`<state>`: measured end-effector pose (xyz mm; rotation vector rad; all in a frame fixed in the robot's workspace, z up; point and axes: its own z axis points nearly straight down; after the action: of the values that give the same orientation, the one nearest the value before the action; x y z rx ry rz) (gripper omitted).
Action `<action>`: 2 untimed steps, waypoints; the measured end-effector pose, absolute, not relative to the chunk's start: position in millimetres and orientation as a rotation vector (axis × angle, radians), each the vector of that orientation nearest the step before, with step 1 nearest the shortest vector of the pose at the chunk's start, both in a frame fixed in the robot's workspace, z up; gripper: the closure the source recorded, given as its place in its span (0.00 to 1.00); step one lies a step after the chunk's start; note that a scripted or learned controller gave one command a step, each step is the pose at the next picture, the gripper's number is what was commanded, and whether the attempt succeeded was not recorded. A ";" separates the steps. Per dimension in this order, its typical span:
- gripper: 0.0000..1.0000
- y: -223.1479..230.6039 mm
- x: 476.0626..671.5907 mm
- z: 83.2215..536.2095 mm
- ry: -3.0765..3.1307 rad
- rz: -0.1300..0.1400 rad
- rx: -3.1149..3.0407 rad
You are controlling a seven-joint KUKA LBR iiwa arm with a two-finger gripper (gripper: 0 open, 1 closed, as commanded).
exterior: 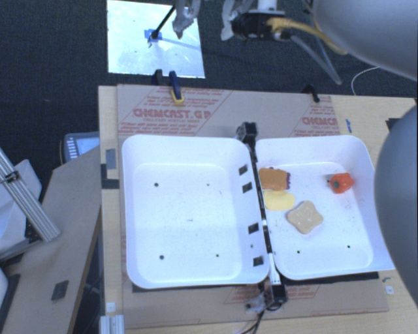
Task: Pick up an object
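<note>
Gripper raised beyond the bins' far edge, fingers spread apart, nothing between them, arm arching across upper right

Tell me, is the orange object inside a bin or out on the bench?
Inside. The orange object lies on the floor of the right bin, near its far right corner.

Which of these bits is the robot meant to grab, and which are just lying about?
For the job:
claw
orange toy
brown-and-purple toy
yellow disc
tan biscuit shape
right bin

Lying about:
left bin
yellow clamp
metal sheet
</note>
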<state>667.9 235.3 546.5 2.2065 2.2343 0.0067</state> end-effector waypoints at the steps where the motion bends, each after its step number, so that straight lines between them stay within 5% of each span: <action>1: 1.00 236.0 667.7 558.3 2.238 0.011 2.201; 2: 1.00 169.7 600.1 502.9 2.221 -0.009 2.228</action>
<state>600.1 169.7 502.9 2.2276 2.2209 -0.0088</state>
